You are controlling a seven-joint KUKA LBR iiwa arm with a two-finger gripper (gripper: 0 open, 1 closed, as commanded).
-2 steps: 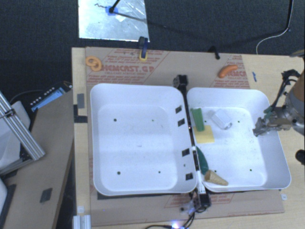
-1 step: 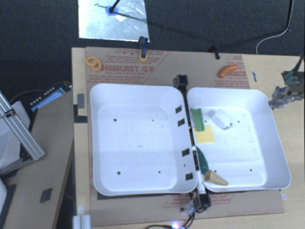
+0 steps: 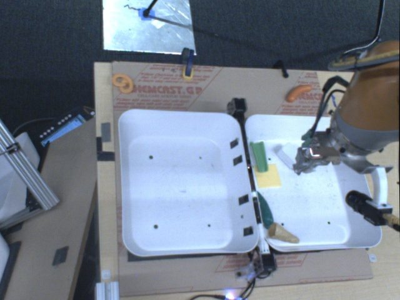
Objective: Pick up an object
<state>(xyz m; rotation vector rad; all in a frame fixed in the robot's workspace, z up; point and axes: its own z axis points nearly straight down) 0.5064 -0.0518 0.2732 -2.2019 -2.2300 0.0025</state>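
My gripper [image 3: 304, 163] hangs over the middle of the right bin [image 3: 325, 230], below the grey and orange arm that comes in from the right. A small pale object [image 3: 285, 157] lies just to its left on the bin floor. Along the bin's left wall lie a green block [image 3: 258, 156] and, touching its near end, a flat yellow square [image 3: 269, 177]. Nearer the front left corner are a dark green object [image 3: 265, 212] and a tan wedge [image 3: 284, 233]. Nothing shows between the gripper and the bin floor.
The left bin [image 3: 181, 186] adjoins the right one along a black-clipped divider. On the cardboard behind the bins lie an orange sausage shape [image 3: 299, 93], an orange ring [image 3: 123, 83] and a blue and yellow clamp [image 3: 187, 63].
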